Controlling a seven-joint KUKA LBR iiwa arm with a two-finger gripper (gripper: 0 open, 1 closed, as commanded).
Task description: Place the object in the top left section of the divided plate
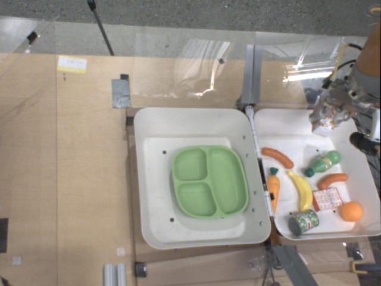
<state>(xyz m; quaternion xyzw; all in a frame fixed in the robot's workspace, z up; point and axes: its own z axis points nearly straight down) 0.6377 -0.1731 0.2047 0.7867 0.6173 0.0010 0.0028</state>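
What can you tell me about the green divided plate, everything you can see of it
The green divided plate is a pale green, plastic-looking tray with rounded corners and raised ridges splitting it into three sections: two smaller ones on the view's left, stacked top and bottom, and one long one on the right. It lies flat, slightly turned, near the middle of the left white bin. No food lies in any section, and nothing touches it but the bin floor.

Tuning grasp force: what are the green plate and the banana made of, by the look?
Divided plate: likely moulded plastic, matte pale green, uniform colour, soft rounded ridges.
Banana: probably toy plastic, smooth even yellow with slight sheen; could be rubber or foam.
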